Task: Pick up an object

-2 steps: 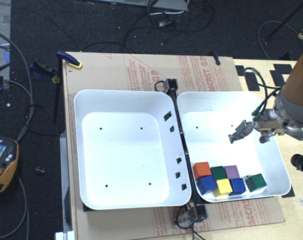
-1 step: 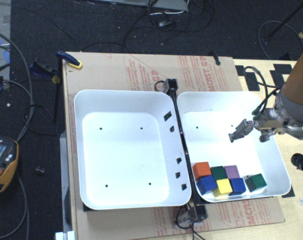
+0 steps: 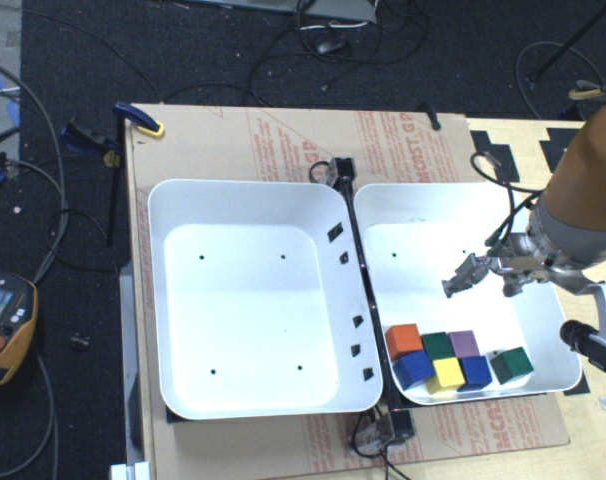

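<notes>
Several small coloured blocks lie clustered at the front of the right bin (image 3: 423,213): an orange block (image 3: 404,339), a dark green block (image 3: 437,346), a purple block (image 3: 464,343), a blue block (image 3: 414,367), a yellow block (image 3: 447,373), another blue block (image 3: 475,370) and a green block (image 3: 511,364). My gripper (image 3: 483,282) hangs over the middle of the right bin, just behind the blocks and apart from them. Its fingers are spread open, with nothing between them.
The left bin (image 3: 173,268) sits beside the right one, with a black divider with clips (image 3: 358,278) between them. Both rest on a cardboard sheet (image 3: 243,143). Cables and a blue-and-yellow clamp (image 3: 138,120) lie around the bench's back left.
</notes>
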